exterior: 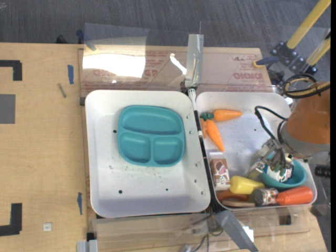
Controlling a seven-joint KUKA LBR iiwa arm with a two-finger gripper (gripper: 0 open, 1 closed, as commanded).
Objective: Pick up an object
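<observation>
Gripper: the gripper (274, 160) hangs low in the right bin, toward that bin's 4 o'clock corner, under the orange band of the arm (311, 121); whether it is wide, narrow or clamped on anything I cannot tell, since the metal parts blur together.
Bowl: a small teal bowl (292, 177) sits directly beneath and just to 4 o'clock of the gripper, touching or nearly touching it; something white with dark marks lies in it, too small to make out.
Bottle: an orange bottle with a pale cap (283, 196) lies on its side at 6 o'clock of the bowl, along the near wall.
Yellow item: a yellow piece (245, 184) lies at 8 o'clock of the gripper, just beside the bottle's cap.
Carton: a small brown and white carton (220, 172) lies at 9 o'clock of the gripper, near the divider.
Carrots: two carrots, one (227, 115) at the bin's 11 o'clock, the other (213, 134) slanting just below it, well apart from the gripper.
Right bin: white, shallow (239, 96).
Left bin: white (100, 140), at 9 o'clock of the right bin, holding a teal divided plate (151, 135) near its middle.
</observation>
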